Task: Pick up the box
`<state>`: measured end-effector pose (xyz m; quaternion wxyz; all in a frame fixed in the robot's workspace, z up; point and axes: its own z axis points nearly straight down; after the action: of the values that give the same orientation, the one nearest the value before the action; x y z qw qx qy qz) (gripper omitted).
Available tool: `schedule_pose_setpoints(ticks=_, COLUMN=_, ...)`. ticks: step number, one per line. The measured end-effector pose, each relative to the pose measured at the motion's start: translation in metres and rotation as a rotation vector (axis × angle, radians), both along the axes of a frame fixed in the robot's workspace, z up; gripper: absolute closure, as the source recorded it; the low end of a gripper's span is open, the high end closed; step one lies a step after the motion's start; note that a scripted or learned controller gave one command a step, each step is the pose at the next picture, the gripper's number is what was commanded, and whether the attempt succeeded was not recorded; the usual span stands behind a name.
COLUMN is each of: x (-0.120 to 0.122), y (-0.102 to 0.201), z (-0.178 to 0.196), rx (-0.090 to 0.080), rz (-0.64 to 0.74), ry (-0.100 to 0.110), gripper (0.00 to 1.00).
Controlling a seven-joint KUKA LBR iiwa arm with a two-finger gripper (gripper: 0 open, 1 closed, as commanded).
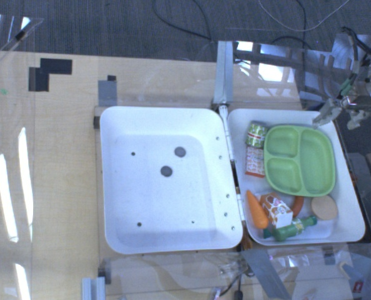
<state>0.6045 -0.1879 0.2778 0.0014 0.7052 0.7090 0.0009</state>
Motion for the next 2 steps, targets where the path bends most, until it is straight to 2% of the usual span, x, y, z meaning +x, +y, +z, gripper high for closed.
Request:
schedule_pose_setpoints(ticks=1, x=-0.042, y=0.087, z=-0.106, rx=0.002, rz=-0.318, ry=0.004, gripper=0.00)
schedule_pose_setpoints(ticks=2, x=-0.030, y=0.104, z=-0.176, rx=0.003, rz=-0.265, ry=-0.016, gripper=0.00)
